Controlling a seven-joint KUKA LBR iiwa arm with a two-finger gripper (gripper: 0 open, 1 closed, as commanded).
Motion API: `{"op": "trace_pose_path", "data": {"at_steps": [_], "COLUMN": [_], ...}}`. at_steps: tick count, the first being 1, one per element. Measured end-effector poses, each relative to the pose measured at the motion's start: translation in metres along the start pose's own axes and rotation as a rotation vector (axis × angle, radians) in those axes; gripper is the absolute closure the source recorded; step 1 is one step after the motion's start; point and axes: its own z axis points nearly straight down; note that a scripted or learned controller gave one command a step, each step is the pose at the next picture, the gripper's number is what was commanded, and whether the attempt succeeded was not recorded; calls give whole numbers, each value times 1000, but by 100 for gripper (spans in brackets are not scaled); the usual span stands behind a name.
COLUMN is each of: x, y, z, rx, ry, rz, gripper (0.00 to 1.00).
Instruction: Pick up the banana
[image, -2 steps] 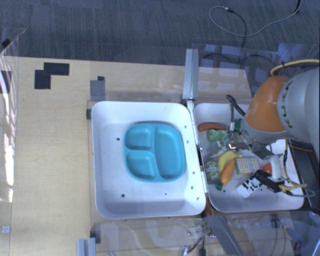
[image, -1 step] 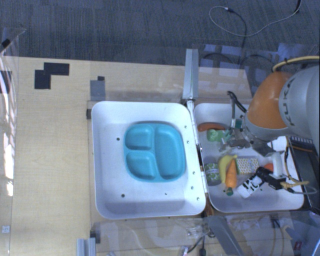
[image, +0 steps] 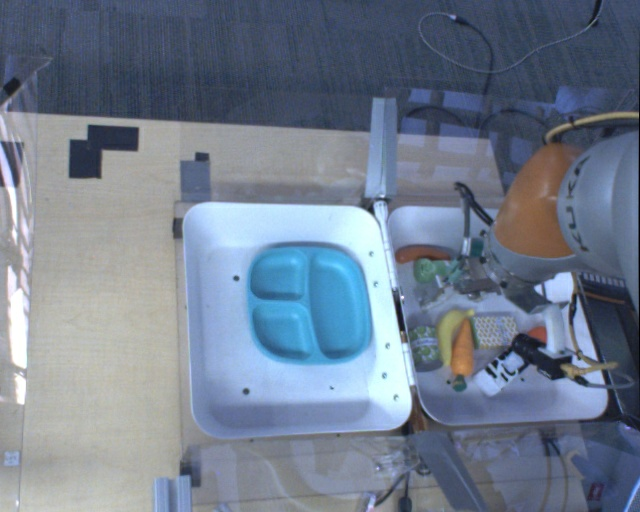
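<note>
Wooden bench (image: 100, 300) w/ two white bins: left bin (image: 215, 330) holds a blue divided tray (image: 305, 303), right bin (image: 560, 400) holds the clutter. Gripper (image: 470, 272) sits over the right bin's upper part; can't tell its finger state. Banana (image: 449, 331) lies just below the fingers, touching a carrot (image: 462, 348) on its right. Sausage (image: 425, 253) sits up-left of the fingers, patterned sponge (image: 494, 328) below-right.

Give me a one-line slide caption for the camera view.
KUKA arm over right bin; banana beside carrot; blue tray in left bin.
</note>
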Motion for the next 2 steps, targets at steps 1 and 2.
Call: {"op": "trace_pose_path", "data": {"at_steps": [1, 2], "x": [-3, -3], "y": [15, 15], "z": [13, 13], "rx": [8, 8], "ry": [1, 1], "rz": [-150, -149], "gripper": [0, 0]}}
